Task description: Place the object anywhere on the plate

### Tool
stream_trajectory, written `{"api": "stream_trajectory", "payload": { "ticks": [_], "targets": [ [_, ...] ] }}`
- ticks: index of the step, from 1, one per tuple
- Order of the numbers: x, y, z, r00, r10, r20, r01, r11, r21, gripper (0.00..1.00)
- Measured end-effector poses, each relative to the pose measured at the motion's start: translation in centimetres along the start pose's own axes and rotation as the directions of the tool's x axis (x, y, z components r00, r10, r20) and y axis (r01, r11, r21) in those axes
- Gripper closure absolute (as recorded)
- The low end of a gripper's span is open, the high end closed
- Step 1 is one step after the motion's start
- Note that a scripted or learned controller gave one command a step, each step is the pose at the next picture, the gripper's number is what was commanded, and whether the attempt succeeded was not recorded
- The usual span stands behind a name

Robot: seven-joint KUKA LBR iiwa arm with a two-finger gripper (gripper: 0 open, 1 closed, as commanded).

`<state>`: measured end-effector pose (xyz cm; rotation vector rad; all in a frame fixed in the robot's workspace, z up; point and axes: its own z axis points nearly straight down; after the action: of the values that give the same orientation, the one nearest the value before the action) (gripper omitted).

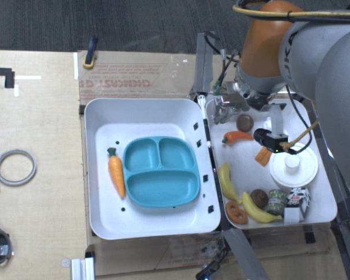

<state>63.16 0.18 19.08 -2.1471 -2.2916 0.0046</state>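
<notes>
Camera view — the blue three-compartment plastic plate [161,171] in the left white bin [99,118] bears nothing; placing not yet done.
An orange toy carrot [116,172] lies just beside the plate's left edge. The gripper [221,107] hangs over the right white bin's [322,206] far-left corner — grip state: cannot tell. Pale wooden bench [35,214].

Grey arm [315,45] bent, gripper [221,107] lowered
</notes>
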Motion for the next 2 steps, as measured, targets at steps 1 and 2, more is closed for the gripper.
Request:
{"api": "stream_trajectory", "payload": {
  "ticks": [1,2],
  "targets": [
    [7.1,-3.8,0.0,0.988,-0.157,0.0,0.157,0.988,0.0,1.0],
    [12.9,-8.4,-12.7,0.96,-0.279,0.001,0.279,0.96,-0.002,1.0]
  ]
}}
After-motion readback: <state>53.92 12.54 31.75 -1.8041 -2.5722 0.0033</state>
